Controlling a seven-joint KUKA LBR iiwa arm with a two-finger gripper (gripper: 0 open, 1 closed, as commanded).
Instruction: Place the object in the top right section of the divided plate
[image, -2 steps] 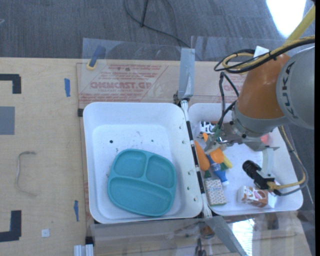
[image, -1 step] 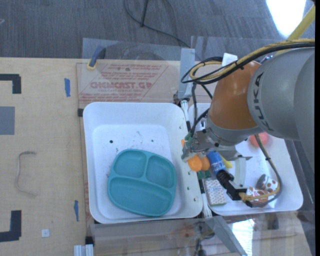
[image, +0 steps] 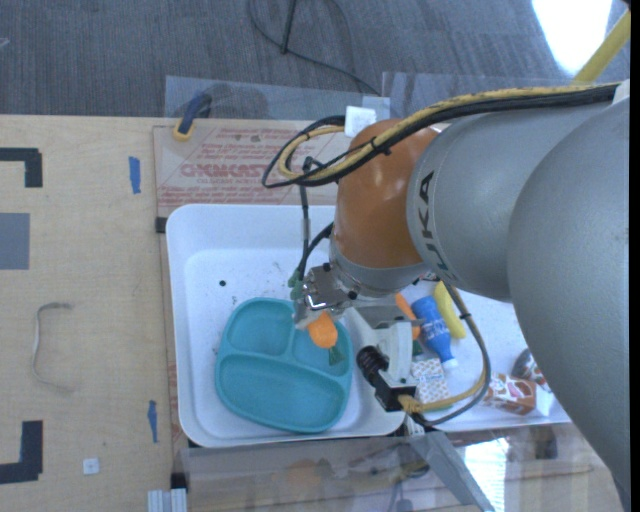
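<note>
We saw the grey arm (image: 520, 190) reaching in from the right, its orange band (image: 375, 190) above the wrist, hanging over the left white bin (image: 190, 260). A teal divided plate (image: 280, 365) lay in that bin, toward its near edge. The gripper (image: 318, 312) hovered at the plate's upper right corner. Just below it sat a small orange object (image: 323, 332), resting at the edge of the plate's top right section; whether anything gripped it, we could not tell. To the right lay a blue tube (image: 434, 328), a yellow stick (image: 449, 310) and a checked packet (image: 429, 380), close together. Cables (image: 300, 150) looped over the wrist.
</note>
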